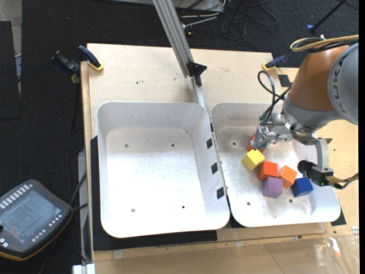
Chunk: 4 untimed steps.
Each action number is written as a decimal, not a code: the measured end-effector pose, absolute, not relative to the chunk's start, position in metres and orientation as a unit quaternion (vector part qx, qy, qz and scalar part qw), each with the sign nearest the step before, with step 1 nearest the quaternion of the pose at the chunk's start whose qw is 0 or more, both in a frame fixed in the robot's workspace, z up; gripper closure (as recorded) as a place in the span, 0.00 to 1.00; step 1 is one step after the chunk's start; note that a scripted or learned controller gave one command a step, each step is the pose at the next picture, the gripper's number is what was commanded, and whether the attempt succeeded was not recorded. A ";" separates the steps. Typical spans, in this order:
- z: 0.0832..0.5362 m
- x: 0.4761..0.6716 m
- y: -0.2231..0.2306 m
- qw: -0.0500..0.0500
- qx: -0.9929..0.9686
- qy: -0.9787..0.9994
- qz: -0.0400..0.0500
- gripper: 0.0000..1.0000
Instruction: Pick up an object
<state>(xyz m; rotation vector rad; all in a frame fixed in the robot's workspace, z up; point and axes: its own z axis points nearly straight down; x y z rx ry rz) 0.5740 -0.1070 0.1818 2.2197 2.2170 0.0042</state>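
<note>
Several coloured blocks lie clustered in the right bin (239, 124): a yellow block (253, 159), a red-orange block (268, 169), an orange block (288, 175), a purple block (272, 186) and a blue block (301, 186). My gripper (260, 142) is low in this bin, just above and behind the yellow block. A small red patch (251, 140) shows beside the gripper's tip; what it belongs to is unclear. The grey and orange arm (319, 90) reaches in from the right and hides the bin's far right part.
The left bin (114, 119) sits beside the right one, sharing a raised middle wall (214, 158). A slanted metal pole (174, 30) ends at the bins' back edge. Clamps (85, 59) grip the bench's far corners. A teach pendant (28, 216) lies at the lower left.
</note>
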 end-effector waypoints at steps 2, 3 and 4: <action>0.257 0.584 -0.108 0.002 0.706 0.708 0.001 1.00; 0.263 0.602 -0.054 0.001 0.704 0.710 0.002 1.00; 0.250 0.610 -0.004 -0.001 0.704 0.710 0.000 1.00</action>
